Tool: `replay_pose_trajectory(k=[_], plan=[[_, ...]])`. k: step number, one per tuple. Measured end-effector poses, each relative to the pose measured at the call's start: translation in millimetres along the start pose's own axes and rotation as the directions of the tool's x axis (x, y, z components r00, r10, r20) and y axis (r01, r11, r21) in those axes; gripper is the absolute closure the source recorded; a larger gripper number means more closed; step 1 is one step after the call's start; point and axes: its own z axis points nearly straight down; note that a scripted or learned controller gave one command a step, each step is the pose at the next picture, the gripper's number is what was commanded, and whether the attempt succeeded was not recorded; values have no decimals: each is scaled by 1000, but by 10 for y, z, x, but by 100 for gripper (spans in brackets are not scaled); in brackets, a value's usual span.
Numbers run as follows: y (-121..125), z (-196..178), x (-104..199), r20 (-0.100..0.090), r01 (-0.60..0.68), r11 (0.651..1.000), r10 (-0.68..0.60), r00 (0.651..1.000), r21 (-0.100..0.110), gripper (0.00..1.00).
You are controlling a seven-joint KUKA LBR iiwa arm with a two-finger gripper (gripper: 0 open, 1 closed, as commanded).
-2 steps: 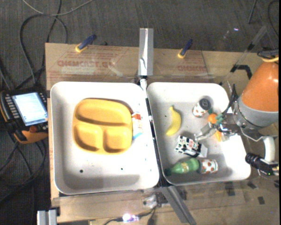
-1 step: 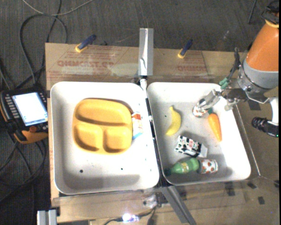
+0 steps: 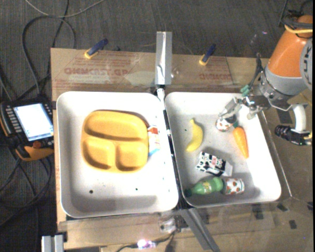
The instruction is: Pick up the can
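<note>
A small can [image 3: 234, 185] with a white and red print lies on its side near the front edge of the right bin [image 3: 270, 182], touching a green bottle [image 3: 207, 187]. My gripper [image 3: 232, 110] hangs over the back part of the same bin, reaching in from the right. Directly under its tip sits a small white and red object [image 3: 224, 123], next to a carrot [image 3: 241, 141]. Whether the gripper touches that object is unclear. The can lies well in front of the gripper, apart from it.
The right bin also holds a banana [image 3: 195, 135] and a black and white box [image 3: 211, 163]. A yellow compartment tray [image 3: 115, 140] fills much of the left bin [image 3: 68, 140]. A tablet [image 3: 30, 121] lies left of the bins.
</note>
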Motion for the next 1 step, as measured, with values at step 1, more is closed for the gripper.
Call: replay_pose_trajectory(k=[1], plan=[[337,750,137,0,46,999,-46,999,-1,0]])
